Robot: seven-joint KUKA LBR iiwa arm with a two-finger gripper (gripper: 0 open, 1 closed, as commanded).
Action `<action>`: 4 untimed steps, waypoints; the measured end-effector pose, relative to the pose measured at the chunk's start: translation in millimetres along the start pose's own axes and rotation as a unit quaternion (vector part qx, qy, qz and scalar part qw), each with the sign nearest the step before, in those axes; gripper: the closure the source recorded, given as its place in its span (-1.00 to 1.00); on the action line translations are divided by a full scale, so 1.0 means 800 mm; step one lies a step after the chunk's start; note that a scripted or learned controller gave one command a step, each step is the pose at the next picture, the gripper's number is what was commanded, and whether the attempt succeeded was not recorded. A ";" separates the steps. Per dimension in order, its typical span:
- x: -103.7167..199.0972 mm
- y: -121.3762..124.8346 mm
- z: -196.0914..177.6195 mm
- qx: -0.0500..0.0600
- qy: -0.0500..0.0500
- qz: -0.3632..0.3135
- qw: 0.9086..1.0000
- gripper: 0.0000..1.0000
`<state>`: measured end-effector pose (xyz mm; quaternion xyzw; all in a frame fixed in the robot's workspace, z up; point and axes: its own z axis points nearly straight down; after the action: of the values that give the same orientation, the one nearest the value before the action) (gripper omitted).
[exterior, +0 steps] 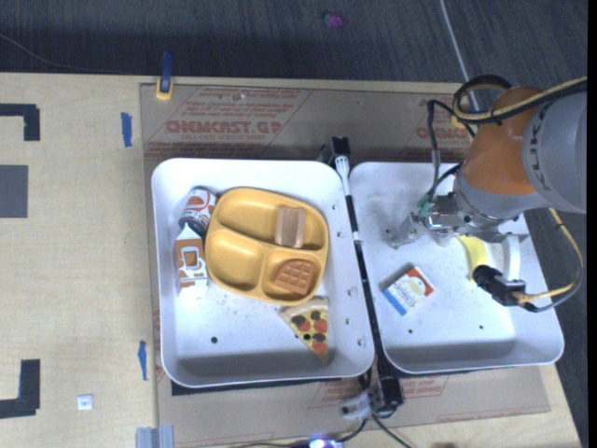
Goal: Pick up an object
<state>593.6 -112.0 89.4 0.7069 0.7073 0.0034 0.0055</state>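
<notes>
My gripper [407,232] hangs low over the upper middle of the right bin [448,339], reaching in from the right under the orange wrist band. A small white packet with blue and orange print [409,289] lies flat on the bin floor just below the gripper, apart from it. A yellow banana-like piece [475,251] lies to the gripper's right, partly hidden by the wrist. I see nothing held in the gripper.
The left bin [187,343] holds a yellow divided plate [233,250] with a brown bar [289,225] and a waffle [296,274], a can [196,211], a small carton [189,261] and a pizza slice [312,326]. A black cable plug [494,285] hangs by the wrist.
</notes>
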 end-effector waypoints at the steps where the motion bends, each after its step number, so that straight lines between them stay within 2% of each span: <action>1: -0.018 -0.087 -0.001 0.000 0.000 0.001 1.000 -1.00; 2: 0.015 -0.111 -0.002 -0.003 -0.002 0.001 1.000 -1.00; 3: 0.011 -0.109 -0.016 -0.007 -0.007 0.003 1.000 1.00; 4: 0.114 -0.078 -0.121 0.005 0.002 -0.001 1.000 1.00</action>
<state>529.8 -20.4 185.1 0.7065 0.7077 0.0010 0.0003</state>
